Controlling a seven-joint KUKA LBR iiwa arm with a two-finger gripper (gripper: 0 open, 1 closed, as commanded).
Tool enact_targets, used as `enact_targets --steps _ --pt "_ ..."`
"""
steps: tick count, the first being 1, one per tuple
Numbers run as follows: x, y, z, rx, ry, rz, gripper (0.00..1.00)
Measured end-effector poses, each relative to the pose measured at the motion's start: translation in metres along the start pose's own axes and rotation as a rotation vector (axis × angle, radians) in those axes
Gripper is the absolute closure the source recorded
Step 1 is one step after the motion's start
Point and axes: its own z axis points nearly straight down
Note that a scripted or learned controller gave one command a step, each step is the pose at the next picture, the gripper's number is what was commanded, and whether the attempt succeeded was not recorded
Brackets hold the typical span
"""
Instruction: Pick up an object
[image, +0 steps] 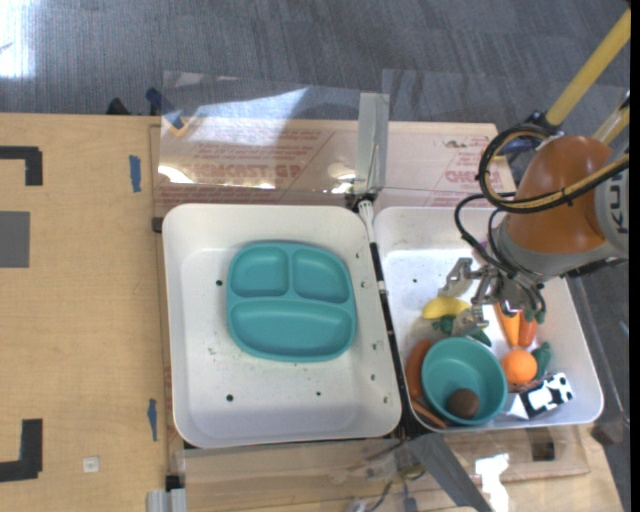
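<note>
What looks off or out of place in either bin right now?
Nothing is spilled or broken. The right bin is crowded: the teal bowl sits tilted against an orange dish, with a brown ball inside. The teal divided plate lies flat in the left bin.

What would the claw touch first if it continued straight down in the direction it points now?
Probably the small yellow banana-shaped toy lying on the floor of the right white bin, directly beneath the claw. Depth is unclear; it could meet the orange carrot toy instead.
</note>
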Motion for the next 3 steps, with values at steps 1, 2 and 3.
enact_targets --steps 1,2,3 --pt "0.044 -0.062 -0.097 0.006 -0.003 -0.423 1.00" --pt "0.059 -0.052 0.002 0.003 -0.001 -0.541 1.00" --pt "0.060 -0.039 0.009 0.004 -0.002 -0.060 1.00"
